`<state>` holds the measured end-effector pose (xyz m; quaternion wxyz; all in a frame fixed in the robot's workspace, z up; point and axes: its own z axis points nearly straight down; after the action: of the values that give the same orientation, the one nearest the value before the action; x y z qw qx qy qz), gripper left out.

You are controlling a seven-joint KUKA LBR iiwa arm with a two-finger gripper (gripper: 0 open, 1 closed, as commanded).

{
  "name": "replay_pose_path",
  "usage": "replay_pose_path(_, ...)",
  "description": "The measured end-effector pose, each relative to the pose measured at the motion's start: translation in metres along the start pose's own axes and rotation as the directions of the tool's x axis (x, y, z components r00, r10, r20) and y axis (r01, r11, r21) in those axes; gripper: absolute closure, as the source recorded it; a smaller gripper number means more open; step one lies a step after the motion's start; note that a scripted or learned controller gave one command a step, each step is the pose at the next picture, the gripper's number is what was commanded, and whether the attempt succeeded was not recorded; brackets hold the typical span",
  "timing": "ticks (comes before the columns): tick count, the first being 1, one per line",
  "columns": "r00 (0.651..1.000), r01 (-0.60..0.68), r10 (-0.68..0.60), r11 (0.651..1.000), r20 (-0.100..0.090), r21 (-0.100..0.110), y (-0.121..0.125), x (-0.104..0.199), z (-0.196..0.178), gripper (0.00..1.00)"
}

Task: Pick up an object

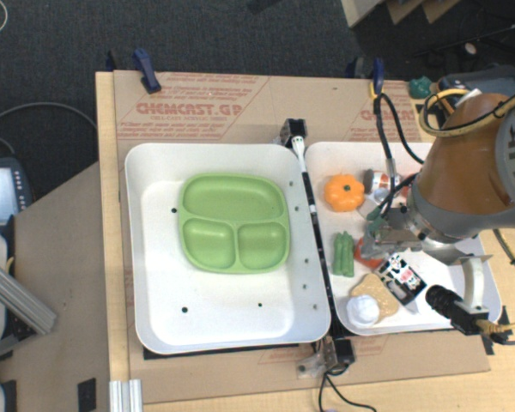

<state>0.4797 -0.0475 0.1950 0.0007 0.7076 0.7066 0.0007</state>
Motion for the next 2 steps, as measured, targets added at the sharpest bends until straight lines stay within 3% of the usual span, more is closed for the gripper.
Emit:
replay_pose_path(1, 1.000, 0.013, -0.013, 1.000, -0.005, -0.018, 0.002, 0.075, -0.157, 1.00)
replay_pose_path(2, 1.000, 0.004, -0.004, 1.000, 0.000, 0.012, -0.002, 0.107, -0.051, 1.00)
